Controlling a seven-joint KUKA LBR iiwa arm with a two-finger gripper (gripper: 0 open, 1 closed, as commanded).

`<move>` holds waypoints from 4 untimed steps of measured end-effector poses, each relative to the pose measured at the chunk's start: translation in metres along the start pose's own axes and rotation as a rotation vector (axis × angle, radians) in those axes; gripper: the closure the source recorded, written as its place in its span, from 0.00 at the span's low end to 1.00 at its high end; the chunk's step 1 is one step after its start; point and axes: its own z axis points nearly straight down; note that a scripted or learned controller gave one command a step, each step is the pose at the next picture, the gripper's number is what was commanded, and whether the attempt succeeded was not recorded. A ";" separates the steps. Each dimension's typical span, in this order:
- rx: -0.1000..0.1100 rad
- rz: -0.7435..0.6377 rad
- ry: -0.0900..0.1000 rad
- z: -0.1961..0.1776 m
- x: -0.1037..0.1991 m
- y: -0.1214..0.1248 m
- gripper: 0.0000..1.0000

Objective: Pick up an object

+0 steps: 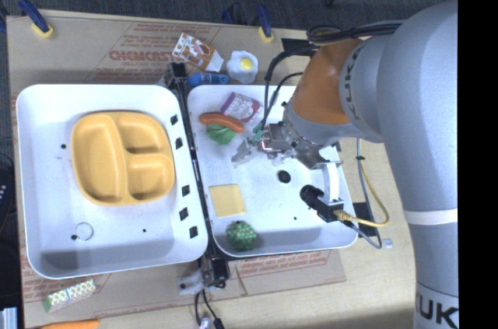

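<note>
My gripper (247, 148) hangs low over the right bin (342, 238), near its upper middle, at the end of the grey arm with the orange band (327, 90). Just to its upper left lie a red sausage (221, 120) and a green leafy piece (222, 134). Beyond them, by the far wall, is a purple packet (240, 106). A yellow cheese slice (227, 200) lies on the bin floor below the gripper, and a green ball (241, 235) rests at the near wall. I see nothing held in the gripper.
The left bin (31, 187) holds a yellow divided tray (123, 156). Behind the bins on the cardboard lie a fried-egg toy (243, 65), a blue object (208, 78) and a printed packet (191, 50). A small black spot (284, 177) marks the right bin's floor.
</note>
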 end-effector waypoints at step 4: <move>0.005 -0.411 -0.001 0.024 0.023 0.097 1.00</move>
